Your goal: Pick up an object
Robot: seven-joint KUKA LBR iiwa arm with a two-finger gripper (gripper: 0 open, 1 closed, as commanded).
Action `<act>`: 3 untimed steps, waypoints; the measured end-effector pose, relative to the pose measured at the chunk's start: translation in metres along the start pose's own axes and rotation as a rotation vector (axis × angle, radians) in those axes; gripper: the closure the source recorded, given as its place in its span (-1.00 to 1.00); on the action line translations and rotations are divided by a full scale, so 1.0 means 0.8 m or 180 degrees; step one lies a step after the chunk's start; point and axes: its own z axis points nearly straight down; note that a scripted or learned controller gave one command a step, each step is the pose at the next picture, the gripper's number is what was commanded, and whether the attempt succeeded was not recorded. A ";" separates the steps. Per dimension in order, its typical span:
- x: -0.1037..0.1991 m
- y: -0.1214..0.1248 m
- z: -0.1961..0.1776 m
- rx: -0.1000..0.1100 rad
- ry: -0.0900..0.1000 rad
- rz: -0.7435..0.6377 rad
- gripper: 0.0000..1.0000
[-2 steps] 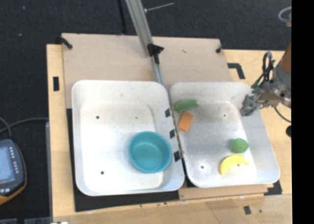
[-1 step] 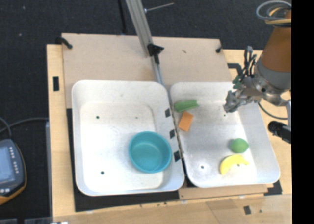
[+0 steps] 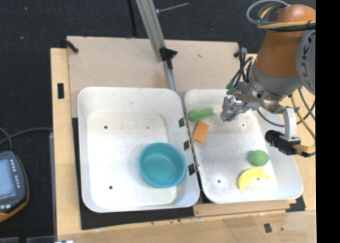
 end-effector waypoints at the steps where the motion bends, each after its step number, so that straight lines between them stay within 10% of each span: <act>1: 0.072 0.002 0.020 0.0005 0.0000 0.0005 1.00; 3: 0.193 0.010 0.022 0.0009 -0.0001 0.0006 1.00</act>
